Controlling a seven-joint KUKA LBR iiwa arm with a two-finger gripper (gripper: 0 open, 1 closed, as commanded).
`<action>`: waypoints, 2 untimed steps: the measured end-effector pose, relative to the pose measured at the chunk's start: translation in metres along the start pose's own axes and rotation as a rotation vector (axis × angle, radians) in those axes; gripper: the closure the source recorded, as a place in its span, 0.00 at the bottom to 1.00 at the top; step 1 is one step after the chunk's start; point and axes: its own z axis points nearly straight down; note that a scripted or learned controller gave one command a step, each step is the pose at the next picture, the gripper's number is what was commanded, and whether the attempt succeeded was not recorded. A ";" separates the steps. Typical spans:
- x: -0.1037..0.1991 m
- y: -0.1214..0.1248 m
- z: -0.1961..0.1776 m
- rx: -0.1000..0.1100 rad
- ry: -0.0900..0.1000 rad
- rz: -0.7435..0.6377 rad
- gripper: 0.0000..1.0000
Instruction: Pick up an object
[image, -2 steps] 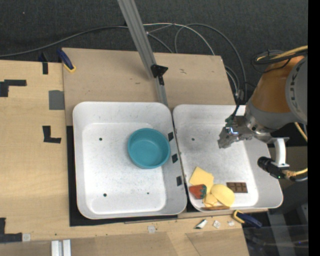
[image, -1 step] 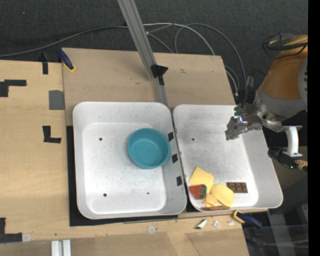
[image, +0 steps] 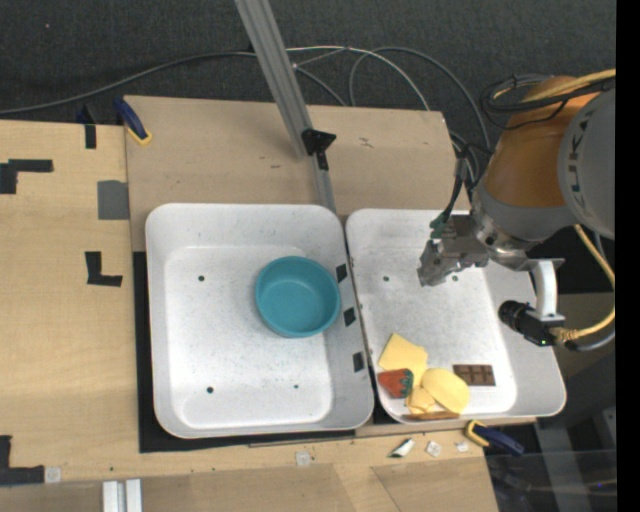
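A blue bowl (image: 296, 296) sits in the left bin (image: 180, 300), toward its right side. In the right bin (image: 400, 240), near the front edge, lie a yellow block (image: 402, 353), a small red piece (image: 394, 381), a rounded yellow item (image: 446, 390) and a brown chocolate-like bar (image: 475, 375). My gripper (image: 438, 264) hangs over the middle of the right bin, above bare floor and behind that cluster. Nothing shows between its fingers.
A slanted grey pole (image: 285, 95) crosses above the left bin's back edge. Cables (image: 400, 70) trail over the dark floor behind the bench. The arm's orange-banded wrist (image: 540, 150) looms over the right bin's right side. Small clips (image: 430, 446) lie by the front edge.
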 end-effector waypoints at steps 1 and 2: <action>0.063 0.006 -0.004 -0.001 0.001 -0.003 1.00; 0.108 0.009 0.005 0.001 0.000 0.000 1.00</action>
